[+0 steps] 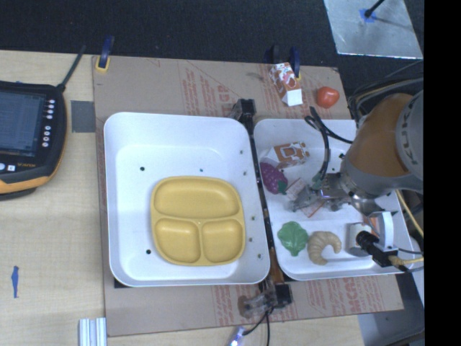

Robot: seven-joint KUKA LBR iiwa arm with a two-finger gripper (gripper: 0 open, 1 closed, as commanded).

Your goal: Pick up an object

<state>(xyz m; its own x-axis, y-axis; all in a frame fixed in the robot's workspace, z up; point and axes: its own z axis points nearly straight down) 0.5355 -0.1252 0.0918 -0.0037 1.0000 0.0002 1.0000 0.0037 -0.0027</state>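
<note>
My gripper (308, 197) is low in the middle of the right bin (338, 269), reaching in from the right. Just left of it lies a purple grape bunch (272, 176). A small printed carton (291, 152) lies behind it, near the bin's back. In front of the gripper are a green leafy toy (292, 237) and a tan croissant (323, 246). Something flat with reddish marks shows under the gripper's tip, too hidden to name.
The left bin (126, 193) holds a yellow divided plate (197, 218). Behind the right bin, on the cardboard, stand a small carton (285, 82) and a red tomato (328, 96). A tablet-like controller (25, 132) lies at the far left.
</note>
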